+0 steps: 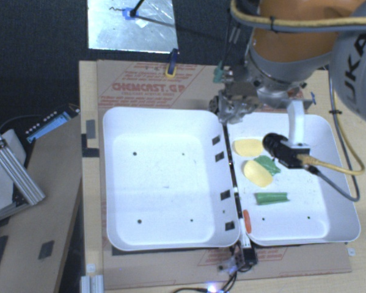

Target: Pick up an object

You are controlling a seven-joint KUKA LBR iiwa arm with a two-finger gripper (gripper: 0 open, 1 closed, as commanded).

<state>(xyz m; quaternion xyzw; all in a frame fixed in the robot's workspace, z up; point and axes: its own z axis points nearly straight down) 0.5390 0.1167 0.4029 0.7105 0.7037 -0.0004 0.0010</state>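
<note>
In the right bin (329, 224) lie two pale yellow pieces, one (248, 146) above the other (257, 173). A green piece (269, 163) sits between them and a green stick (272, 197) lies lower down. A small orange piece (247, 221) rests near the divider. My gripper (234, 108) hangs at the far left corner of the right bin, over the divider's top end, above and left of the upper yellow piece. Nothing shows between its fingers.
The left bin (164, 176) stands beside the right one. A black cylinder with a yellow cable (286, 152) hangs from the arm over the right bin. A silver sheet (132, 17) lies at the back, and a metal frame (11, 170) stands at the left.
</note>
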